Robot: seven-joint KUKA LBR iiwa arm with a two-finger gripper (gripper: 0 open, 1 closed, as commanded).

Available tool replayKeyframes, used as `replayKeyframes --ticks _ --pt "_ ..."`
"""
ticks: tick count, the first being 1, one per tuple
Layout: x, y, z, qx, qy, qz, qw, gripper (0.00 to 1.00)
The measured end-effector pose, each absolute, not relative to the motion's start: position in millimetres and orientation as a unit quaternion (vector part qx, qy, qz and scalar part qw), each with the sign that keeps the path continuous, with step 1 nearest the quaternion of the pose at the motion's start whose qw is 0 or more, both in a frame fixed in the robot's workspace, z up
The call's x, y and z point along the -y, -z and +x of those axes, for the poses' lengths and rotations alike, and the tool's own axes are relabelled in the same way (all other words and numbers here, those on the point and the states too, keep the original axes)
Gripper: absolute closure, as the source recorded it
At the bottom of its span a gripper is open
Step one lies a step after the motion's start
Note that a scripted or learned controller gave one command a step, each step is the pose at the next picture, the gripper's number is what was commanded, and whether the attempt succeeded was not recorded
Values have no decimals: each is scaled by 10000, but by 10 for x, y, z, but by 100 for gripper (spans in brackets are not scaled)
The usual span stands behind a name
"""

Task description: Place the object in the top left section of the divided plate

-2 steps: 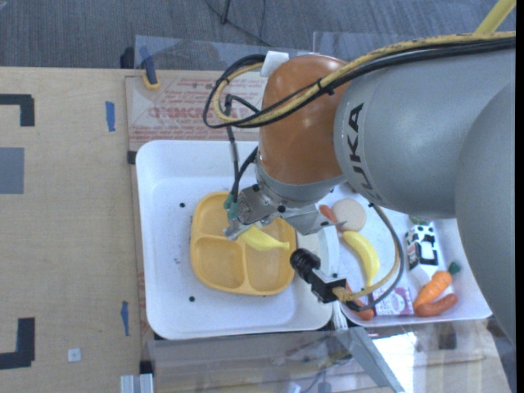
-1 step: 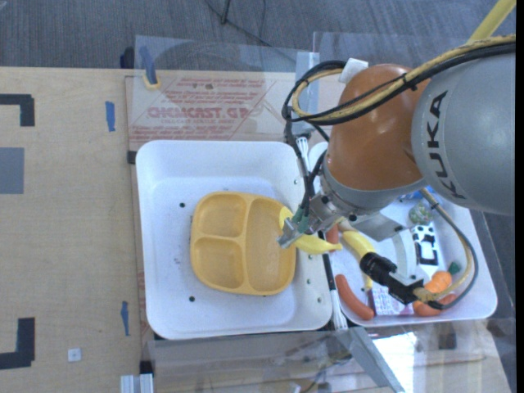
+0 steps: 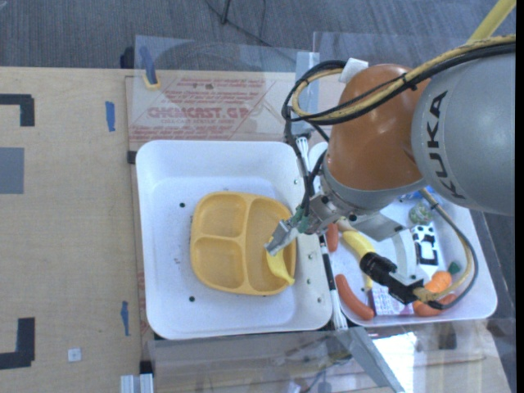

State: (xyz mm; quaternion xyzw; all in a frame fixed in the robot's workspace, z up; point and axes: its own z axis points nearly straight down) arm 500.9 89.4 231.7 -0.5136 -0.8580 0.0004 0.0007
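A yellow divided plate (image 3: pixel 233 242) with three sections lies in the left bin (image 3: pixel 164 219). My gripper (image 3: pixel 275 245) reaches in from the right and sits over the plate's right rim, pointing down and left. It is shut on the top end of a curved bright yellow object (image 3: pixel 283 267). That object hangs over the plate's lower right section and its rim. The plate's top left section (image 3: pixel 219 213) holds nothing.
The right bin (image 3: pixel 483 301) holds a yellow banana-like piece (image 3: pixel 357 242), an orange carrot (image 3: pixel 332 237), a reddish sausage (image 3: pixel 352 298), an orange item (image 3: pixel 439 282) and a black-and-white card (image 3: pixel 426 245). The arm's bulk hangs over the wall between the bins.
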Motion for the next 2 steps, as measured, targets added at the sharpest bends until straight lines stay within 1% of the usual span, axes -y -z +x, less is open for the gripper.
replayKeyframes --ticks 1,2 --pt "-153 -1838 4794 8761 1 -4822 6 0" --pt "-150 -1933 4806 8755 11 -4832 -7 100"
